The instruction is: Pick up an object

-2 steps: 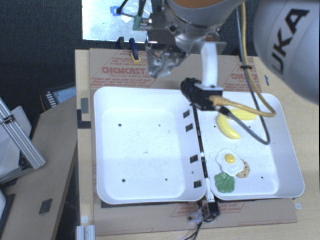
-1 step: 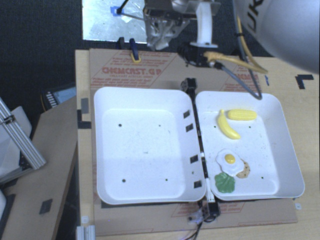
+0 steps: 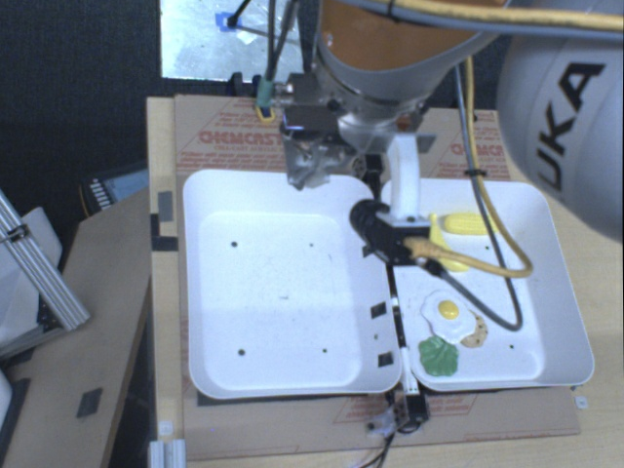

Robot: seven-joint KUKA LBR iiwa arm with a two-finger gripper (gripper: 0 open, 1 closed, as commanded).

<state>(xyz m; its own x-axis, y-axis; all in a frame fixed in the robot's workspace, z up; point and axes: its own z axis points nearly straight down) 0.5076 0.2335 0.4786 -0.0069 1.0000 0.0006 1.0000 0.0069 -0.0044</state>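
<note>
Camera view puts my gripper (image 3: 314, 169) at the left bin's (image 3: 210, 291) far rim, its grip state unclear. The fried egg toy (image 3: 448, 312) lies in the right bin (image 3: 556, 291); descending here risks striking the rim.

Two white bins (image 3: 283, 291) sit side by side; the right one holds one fried egg (image 3: 448, 312), one green piece (image 3: 439, 356), one yellow piece (image 3: 463, 225).

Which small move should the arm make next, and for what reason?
Probably shift toward the right bin and lower. The gripper hangs over the far rim of the left bin, while the fried egg, green piece and yellow corn lie in the right one.
</note>
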